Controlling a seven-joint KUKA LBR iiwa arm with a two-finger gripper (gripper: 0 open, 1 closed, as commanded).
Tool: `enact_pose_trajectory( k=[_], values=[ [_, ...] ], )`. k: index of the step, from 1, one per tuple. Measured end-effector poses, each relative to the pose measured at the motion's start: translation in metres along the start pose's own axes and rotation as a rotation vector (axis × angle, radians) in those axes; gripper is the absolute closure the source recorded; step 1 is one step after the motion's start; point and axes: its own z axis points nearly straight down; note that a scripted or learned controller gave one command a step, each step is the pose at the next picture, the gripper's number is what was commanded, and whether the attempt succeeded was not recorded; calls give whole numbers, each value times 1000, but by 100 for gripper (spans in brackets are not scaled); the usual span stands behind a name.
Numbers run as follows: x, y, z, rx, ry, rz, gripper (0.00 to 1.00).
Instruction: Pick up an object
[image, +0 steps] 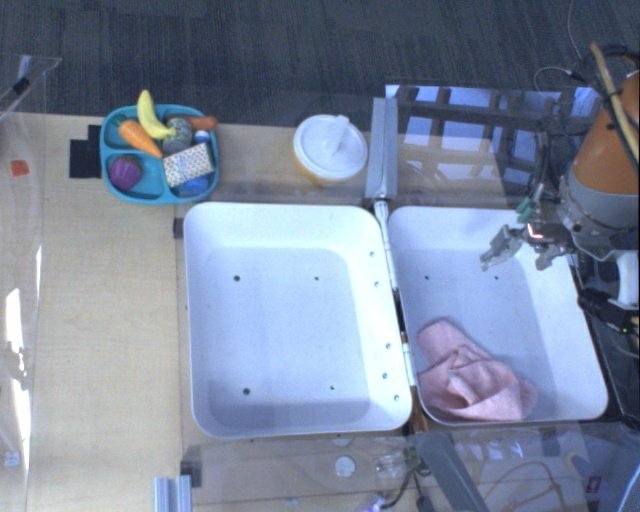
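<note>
Camera view: the hand (522, 243), its grip state impossible to tell, hung over the right bin (590, 340), apart from the pink cloth (470, 380) crumpled in the near-left corner; a descent there would likely close on nothing.

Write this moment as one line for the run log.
gripper: above right bin, upper part | pink cloth: lying in right bin, near corner, not held | pick: not done
</note>
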Motion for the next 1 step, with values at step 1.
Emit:
enact_pose_trajectory(
  k=[1],
  values=[
    [37, -54, 102, 3, 1, 55, 0]
  ],
)
